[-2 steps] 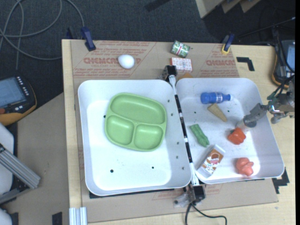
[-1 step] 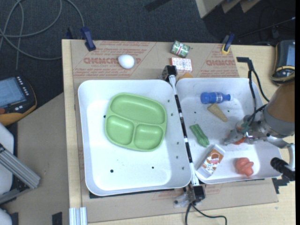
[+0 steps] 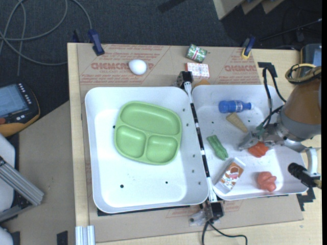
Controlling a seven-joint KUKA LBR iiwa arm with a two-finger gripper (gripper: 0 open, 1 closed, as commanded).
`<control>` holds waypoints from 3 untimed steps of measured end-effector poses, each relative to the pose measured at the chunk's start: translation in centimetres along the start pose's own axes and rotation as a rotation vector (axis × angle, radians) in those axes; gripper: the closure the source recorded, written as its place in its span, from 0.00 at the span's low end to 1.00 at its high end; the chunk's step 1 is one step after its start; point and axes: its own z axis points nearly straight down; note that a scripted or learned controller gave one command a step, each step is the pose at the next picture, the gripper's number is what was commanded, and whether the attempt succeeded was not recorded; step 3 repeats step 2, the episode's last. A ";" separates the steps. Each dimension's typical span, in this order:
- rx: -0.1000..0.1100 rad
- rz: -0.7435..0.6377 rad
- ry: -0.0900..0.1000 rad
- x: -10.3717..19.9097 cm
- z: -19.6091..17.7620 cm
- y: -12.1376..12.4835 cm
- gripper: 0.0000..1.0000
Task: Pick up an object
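In the right bin (image 3: 204, 106), the gripper (image 3: 251, 141) hovers, fingers spread narrowly, over a small red-orange toy (image 3: 258, 149) at its tips; it looks light, rounded and perhaps slippery, best pinched across its middle.

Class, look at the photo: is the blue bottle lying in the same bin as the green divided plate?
No. The blue bottle lies in the right bin, while the green divided plate sits in the left bin.
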 end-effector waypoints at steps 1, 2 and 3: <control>-0.003 0.001 -0.002 0.0 -1.1 0.1 1.00; -0.001 -0.002 0.003 9.0 -5.9 5.7 1.00; -0.001 -0.002 0.003 9.0 -5.9 5.7 1.00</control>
